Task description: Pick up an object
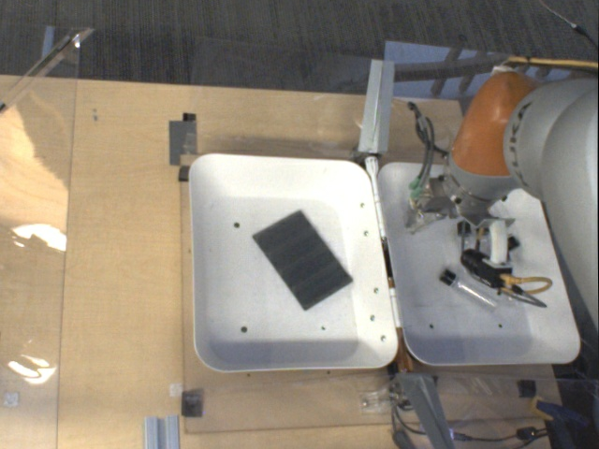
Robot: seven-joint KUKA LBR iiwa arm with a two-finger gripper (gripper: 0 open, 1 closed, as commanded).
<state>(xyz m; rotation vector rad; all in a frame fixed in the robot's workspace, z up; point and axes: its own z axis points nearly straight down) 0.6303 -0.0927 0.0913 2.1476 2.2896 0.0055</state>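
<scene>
Landmark: the L bin point(281, 171), a shallow white tray on the wooden bench point(112, 269). The dark flat slab point(302, 258) (rectangular, w/ a faintly ribbed top) lies on that bin's floor, approx. mid-bin. It is turned at a slant, so its long edges run from the bin's upper L toward its lower R. It stays apart from all four walls.

The R bin point(562, 344) sits just R of the L bin, rims side by side & approx. touching. A grey metal post point(377, 110) stands at the L bin's upper R corner. A small dark bracket point(184, 140) sits just off its upper L corner.

The arm point(562, 148), grey w/ an orange band point(487, 124), hangs to the R of the L bin, over the neighbour bin. The gripper point(427, 206) is just past the L bin's R rim, level w/ the bin's upper half & well apart from the slab. Whether the gripper is open or closed can't be told, as the arm's bulk & wiring crowd it from this angle.

Further R of the L bin, level w/ its lower half, a slim stick-like obj. point(468, 286) w/ a dark tip lies on the neighbour bin's floor. It is too small to name.
</scene>
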